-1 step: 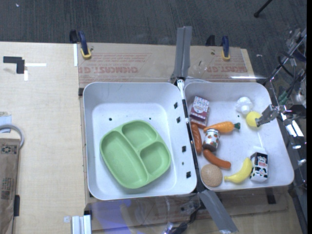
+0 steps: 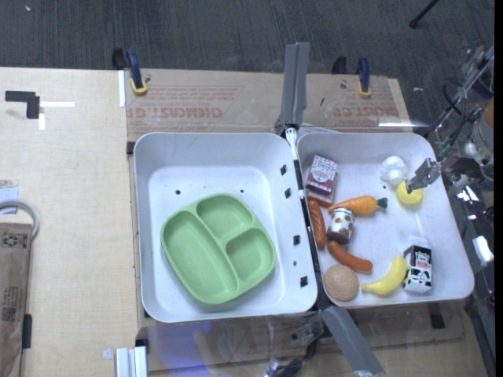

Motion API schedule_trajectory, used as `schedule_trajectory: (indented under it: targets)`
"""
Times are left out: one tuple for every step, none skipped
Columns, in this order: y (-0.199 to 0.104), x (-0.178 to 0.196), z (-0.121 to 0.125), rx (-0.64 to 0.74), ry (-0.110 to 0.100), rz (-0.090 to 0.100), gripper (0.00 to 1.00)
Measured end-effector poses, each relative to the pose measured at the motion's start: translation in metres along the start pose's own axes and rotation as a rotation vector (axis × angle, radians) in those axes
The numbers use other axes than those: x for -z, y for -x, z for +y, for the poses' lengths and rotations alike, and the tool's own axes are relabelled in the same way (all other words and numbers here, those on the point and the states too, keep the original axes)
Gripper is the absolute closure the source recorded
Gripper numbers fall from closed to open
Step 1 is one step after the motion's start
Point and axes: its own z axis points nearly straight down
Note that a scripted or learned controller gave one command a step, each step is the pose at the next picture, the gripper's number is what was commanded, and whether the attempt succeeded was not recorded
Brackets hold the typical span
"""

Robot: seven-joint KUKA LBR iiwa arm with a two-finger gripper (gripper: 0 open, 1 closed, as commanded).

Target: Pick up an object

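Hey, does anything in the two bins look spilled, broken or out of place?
Nothing stands out. The green plate lies flat, at a slant, in the left bin. The toy food in the right bin is loosely scattered: carrot, banana, small jar, milk carton. Nothing looks spilled or damaged.

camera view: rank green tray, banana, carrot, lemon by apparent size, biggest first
1. green tray, by far
2. banana and carrot: look alike, not ranking them
3. lemon, partly covered by the gripper
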Motion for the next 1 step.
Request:
schedule_trajectory:
  targets:
    - [-0.0185, -0.1009, 0.0434, 0.117, -0.001, 0.004, 0.0]
